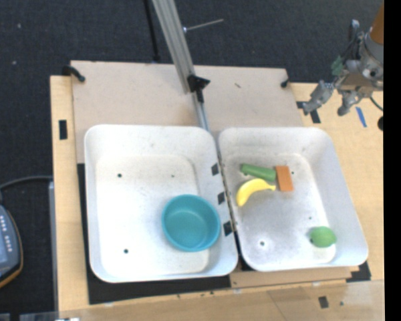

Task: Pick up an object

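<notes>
Tan bench [67, 299] on dark carpet [27, 25], two white bins [100, 146] side by side.

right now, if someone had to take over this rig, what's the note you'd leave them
Gripper: up at the view's top right, above the bench beyond the right bin's far corner, fingers spread, nothing between them.
Right bin: green cucumber-like piece touching an orange block, yellow banana just in front of them, green round fruit alone near the front right corner.
Left bin: blue bowl, upright, near the front right.
Done: nothing picked.
Left: choose an object, descend, grasp, lift. The lone green fruit looks like the least crowded target.
</notes>
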Robot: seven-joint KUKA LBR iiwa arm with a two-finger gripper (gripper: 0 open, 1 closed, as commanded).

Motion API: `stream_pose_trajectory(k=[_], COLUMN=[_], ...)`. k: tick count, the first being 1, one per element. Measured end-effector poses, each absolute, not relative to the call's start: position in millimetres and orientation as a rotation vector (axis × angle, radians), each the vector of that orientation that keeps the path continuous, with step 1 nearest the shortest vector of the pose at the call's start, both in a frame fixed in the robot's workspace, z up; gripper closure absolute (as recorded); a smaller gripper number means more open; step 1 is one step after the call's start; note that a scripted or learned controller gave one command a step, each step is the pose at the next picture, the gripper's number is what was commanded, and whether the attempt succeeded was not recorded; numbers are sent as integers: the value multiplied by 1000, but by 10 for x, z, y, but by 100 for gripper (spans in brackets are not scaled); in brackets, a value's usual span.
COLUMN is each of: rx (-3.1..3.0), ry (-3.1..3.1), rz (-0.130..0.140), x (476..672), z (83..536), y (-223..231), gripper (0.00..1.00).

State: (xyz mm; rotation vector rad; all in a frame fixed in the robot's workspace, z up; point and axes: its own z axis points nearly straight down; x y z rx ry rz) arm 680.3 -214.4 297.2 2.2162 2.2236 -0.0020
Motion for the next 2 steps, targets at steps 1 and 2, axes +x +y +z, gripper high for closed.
stream_pose_trajectory(k=[1, 2], rx=[2215, 2219], ry=[2224, 2221], rz=[-6, -6], x=[6800, 6822], z=[2973, 2565], y=[-2153, -2188], gripper=[0, 0])
